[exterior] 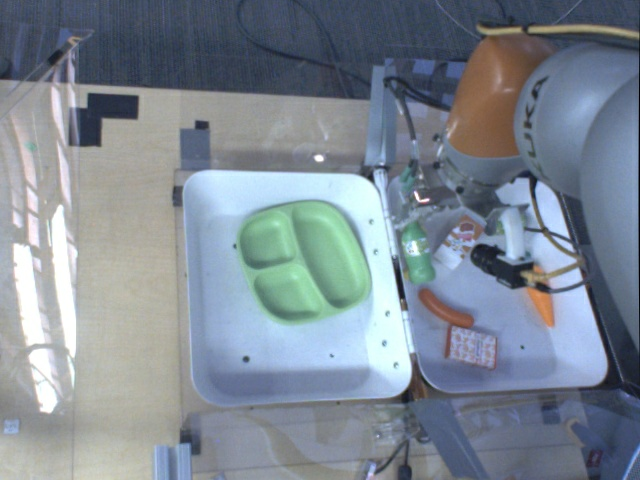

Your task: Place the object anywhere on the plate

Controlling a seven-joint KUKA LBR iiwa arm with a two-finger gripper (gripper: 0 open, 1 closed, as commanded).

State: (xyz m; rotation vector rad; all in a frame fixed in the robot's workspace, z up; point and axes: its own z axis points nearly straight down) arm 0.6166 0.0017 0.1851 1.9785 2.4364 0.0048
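A green divided plate (303,259) lies in the left white bin (215,368), with nothing on it. My gripper (418,196) hangs over the far left corner of the right bin (575,368), below the orange wrist band. Just in front of it lies a green bottle (416,255), close to the bin's left wall. An orange-red sausage (446,308) lies nearer the front, and a red patterned packet (471,347) beyond it. A white and red carton (460,240) sits partly under the arm. An orange carrot (542,303) rests at the right.
The grey arm covers the right bin's far right part. A black cable plug (497,264) and wires hang over the bin's middle. The divider between the two bins (392,268) runs beside the bottle.
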